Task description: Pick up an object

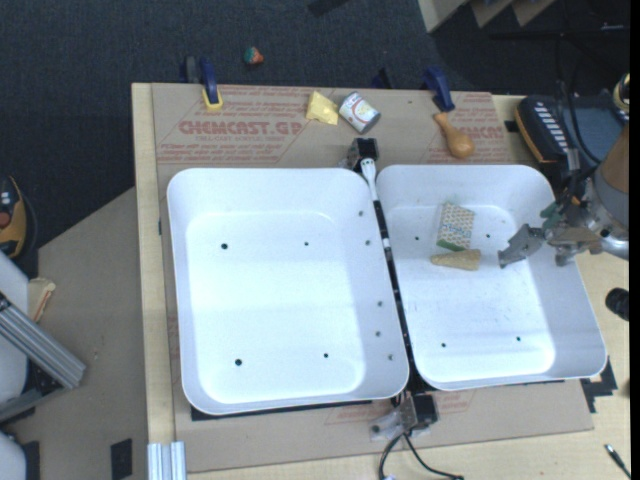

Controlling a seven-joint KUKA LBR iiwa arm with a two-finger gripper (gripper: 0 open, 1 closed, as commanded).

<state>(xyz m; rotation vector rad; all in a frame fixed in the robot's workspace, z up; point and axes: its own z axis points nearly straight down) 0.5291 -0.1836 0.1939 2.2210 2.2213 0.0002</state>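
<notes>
Camera view has the end effector over the right bin, fingers apparently spread, gripping nothing. Just left of it lies a tan stick, long axis crosswise, patterned packet just behind.

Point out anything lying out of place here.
Three small things lie on the board behind the bins, outside them: a yellow piece, a small white box and a wooden pear-shaped piece.
</notes>
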